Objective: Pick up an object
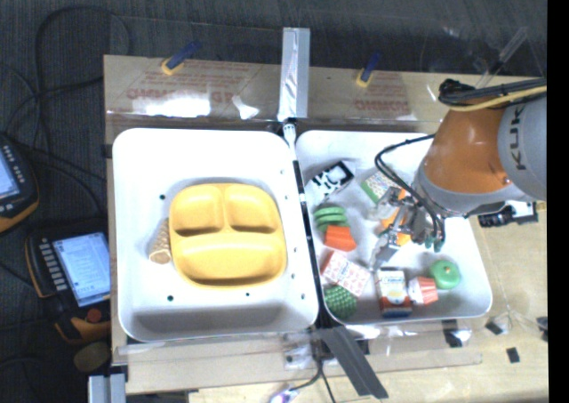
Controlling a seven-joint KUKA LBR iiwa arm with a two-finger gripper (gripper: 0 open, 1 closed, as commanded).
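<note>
My gripper point(402, 234) hangs low over the middle of the right bin point(471, 254), below the orange wrist band. Right under and around it lie small items. A green and orange toy point(334, 225) is to its left, and a red-and-white patterned box point(345, 275) to its lower left. A red-and-white bottle point(392, 290) sits just below it and a green ball point(444, 272) to its lower right. A small orange piece shows at the gripper's tip, and whether it is held is unclear.
A black-and-white box point(331, 179) and a green-edged card point(378, 186) lie at the back of the right bin. A dark green round object point(339, 302) sits at its front left. The left bin point(133, 303) holds a yellow divided tray point(228, 232) and a tan cone point(161, 244).
</note>
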